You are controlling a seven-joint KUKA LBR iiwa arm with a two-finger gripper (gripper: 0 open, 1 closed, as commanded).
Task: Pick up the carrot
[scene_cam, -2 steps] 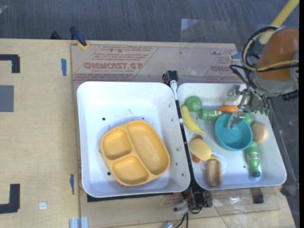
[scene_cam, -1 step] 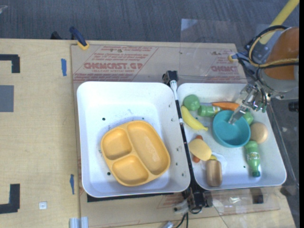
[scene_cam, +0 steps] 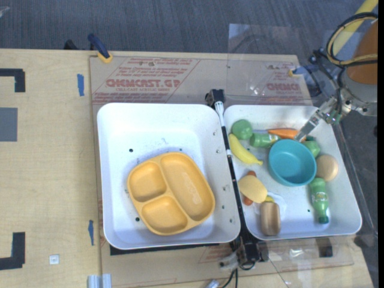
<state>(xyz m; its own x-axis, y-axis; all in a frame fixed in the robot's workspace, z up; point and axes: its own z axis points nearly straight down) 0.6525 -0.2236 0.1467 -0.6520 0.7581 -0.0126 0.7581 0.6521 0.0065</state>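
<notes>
The carrot [scene_cam: 282,133] is a small orange stick lying flat near the back of the right bin [scene_cam: 348,218], just behind the teal bowl [scene_cam: 292,162]. My gripper [scene_cam: 305,133] comes in slanted from the upper right. Its tip is low at the carrot's right end, over the bowl's back rim. I see nothing lifted off the bin floor. The grey arm with its orange band [scene_cam: 363,71] stands at the view's right edge.
Around the carrot lie a green vegetable [scene_cam: 242,128], a banana [scene_cam: 243,150], a tan egg-shaped item [scene_cam: 327,167], a green bottle [scene_cam: 320,200], a yellow fruit [scene_cam: 253,189] and a bread roll [scene_cam: 270,216]. The left bin [scene_cam: 120,131] holds a yellow divided plate [scene_cam: 171,192].
</notes>
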